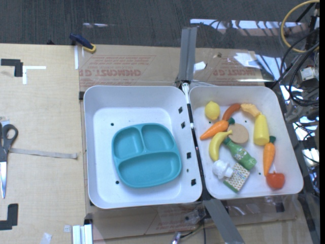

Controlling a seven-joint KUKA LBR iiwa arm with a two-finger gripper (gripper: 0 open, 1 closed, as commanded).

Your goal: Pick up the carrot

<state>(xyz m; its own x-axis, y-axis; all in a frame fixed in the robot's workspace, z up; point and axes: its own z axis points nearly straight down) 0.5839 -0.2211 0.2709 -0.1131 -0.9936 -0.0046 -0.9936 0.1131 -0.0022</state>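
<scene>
Bench, viewed from above at a slant. At the far left edge, a pair of scissors (5,151) with grey handles lies on the pale wood surface, blades pointing toward the near edge, beside a strip of tape. At the back, a small blue and yellow clamp (82,42) sits by the corner of a cardboard sheet. Left bin (96,182): white, shallow, holding one teal divided plate (146,155) with three compartments, set slightly askew near its centre. Right bin (289,151): white, touching the left bin along a shared edge, holding a cluster of toy foods. At its left, a lemon (212,110) near the back; below it a carrot (215,129) lying slantwise, its green tip up and to the right; a banana (217,145) just beside it; a white mushroom-like piece (220,168) near the front. At centre, a red sausage (231,110), a tan round biscuit (237,134), a green bottle (240,155) and a speckled wedge (237,177). At right, a croissant-like piece (249,109), a yellow corn cob (261,129), a second carrot (268,157) lying lengthwise with green top toward the back, and a red pepper (275,180) touching its tip. Loose cables (299,29) hang at the far right.
</scene>
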